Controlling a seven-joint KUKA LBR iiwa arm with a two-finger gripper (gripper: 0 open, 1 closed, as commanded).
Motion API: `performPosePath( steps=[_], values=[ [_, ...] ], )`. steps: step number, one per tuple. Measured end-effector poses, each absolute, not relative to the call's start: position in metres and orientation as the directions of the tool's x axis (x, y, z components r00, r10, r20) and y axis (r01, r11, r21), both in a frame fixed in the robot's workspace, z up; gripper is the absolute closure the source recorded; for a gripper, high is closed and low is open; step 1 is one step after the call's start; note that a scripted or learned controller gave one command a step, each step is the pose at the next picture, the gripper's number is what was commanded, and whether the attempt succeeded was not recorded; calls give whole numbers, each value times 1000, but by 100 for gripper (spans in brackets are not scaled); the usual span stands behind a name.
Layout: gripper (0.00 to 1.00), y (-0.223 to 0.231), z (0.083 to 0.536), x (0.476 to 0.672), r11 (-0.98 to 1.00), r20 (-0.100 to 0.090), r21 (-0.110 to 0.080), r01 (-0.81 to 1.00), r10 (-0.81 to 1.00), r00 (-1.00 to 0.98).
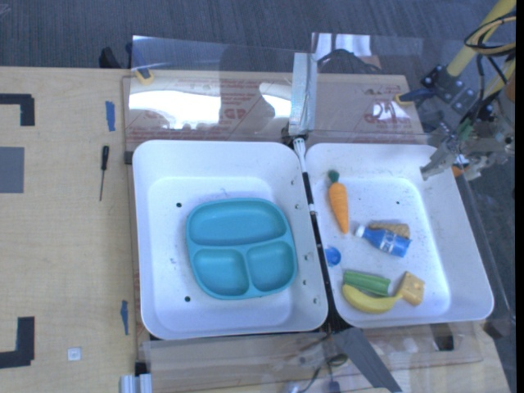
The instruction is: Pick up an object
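Right bin (458, 244): toy carrot (338, 205) near its left wall, green top toward the far edge; blue bottle (385, 238) lying mid-bin; small blue cap (332, 257) by the left wall; green vegetable (367, 282) touching a yellow banana (368, 301) along the near edge; tan block (411, 288) just beside the banana's tip.

Left bin (155, 219): teal divided plate (241, 246), centred.

Gripper (449, 155): above the right bin's far right corner, apart from all items; finger spread cannot be told.

Bench (57, 260): screwdriver (103, 170) left of the bins.
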State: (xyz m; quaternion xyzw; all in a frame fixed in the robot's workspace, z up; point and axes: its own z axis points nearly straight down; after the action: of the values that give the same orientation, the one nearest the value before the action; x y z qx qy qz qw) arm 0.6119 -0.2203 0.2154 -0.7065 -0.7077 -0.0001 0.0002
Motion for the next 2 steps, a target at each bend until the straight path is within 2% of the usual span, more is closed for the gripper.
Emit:
performPosePath(
  steps=[1, 2],
  values=[
    [0, -161, 96, 580, 121, 5, -9, 993, 993, -121],
    [0, -116, 88, 548, 162, -1, 6, 987, 987, -162]
  ],
)
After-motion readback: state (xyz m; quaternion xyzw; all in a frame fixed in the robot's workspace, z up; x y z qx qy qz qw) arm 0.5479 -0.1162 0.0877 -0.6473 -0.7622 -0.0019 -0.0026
